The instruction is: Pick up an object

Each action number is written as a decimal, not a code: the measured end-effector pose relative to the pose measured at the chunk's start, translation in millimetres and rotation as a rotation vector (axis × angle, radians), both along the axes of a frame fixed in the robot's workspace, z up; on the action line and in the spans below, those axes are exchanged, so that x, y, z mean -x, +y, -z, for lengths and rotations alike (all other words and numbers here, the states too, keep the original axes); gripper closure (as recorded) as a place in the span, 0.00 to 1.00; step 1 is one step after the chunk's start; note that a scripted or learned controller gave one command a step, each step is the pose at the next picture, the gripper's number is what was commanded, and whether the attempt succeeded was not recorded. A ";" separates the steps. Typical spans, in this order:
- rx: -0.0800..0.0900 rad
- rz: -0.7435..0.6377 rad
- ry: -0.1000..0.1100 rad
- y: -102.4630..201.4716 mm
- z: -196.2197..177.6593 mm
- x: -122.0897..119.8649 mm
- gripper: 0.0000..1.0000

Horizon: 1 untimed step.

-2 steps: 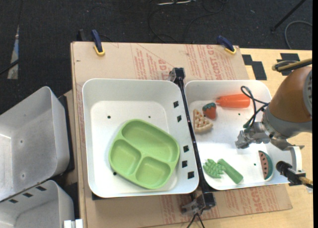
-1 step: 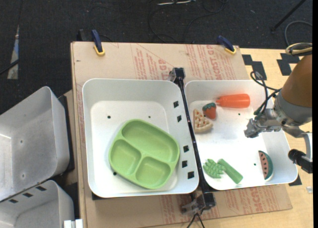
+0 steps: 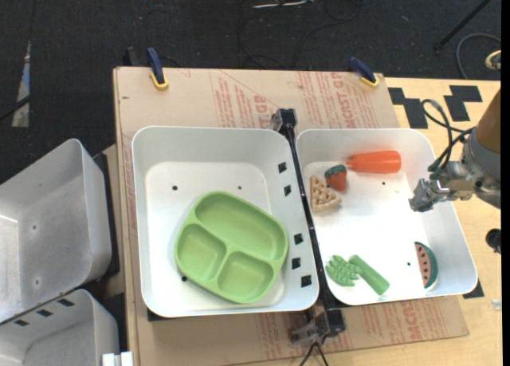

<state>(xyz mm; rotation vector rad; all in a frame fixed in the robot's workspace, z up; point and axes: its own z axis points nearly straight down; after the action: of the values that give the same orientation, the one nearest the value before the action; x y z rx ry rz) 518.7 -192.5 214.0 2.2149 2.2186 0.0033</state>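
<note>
Camera view, bins: two shallow white bins sit side by side on the bench; the left bin [image 3: 151, 157] holds a green divided plate [image 3: 231, 246], and the right bin [image 3: 458, 265] holds the small toys.
Camera view, things to pick: an orange carrot [image 3: 374, 162] lies near the far wall of the right bin, a strawberry [image 3: 336, 177] just beside its left end, a waffle [image 3: 322, 194] touching or nearly touching the strawberry, a green leafy toy [image 3: 357, 272] near the front wall, and a watermelon slice [image 3: 426, 264] by the front right corner.
Camera view, gripper: the gripper [image 3: 422, 195] hangs over the right side of the right bin, between the carrot and the watermelon slice and apart from both.
Jaws: too small and dark to read here; I cannot tell whether they stand open or closed, and nothing shows between them.
Step in hand: judged as the approach, with no toy yet lifted.
Next move calls for: settling on one toy, likely the watermelon slice or the carrot as the nearest, centring over it, lining up across its narrow side, and descending to the bin floor.
</note>
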 end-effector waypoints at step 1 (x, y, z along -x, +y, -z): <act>0.000 -0.002 0.000 -0.2 -51.0 -1.4 1.00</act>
<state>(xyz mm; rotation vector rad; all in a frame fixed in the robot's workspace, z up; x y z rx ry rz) 520.1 -192.6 265.0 2.2133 2.2208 0.0035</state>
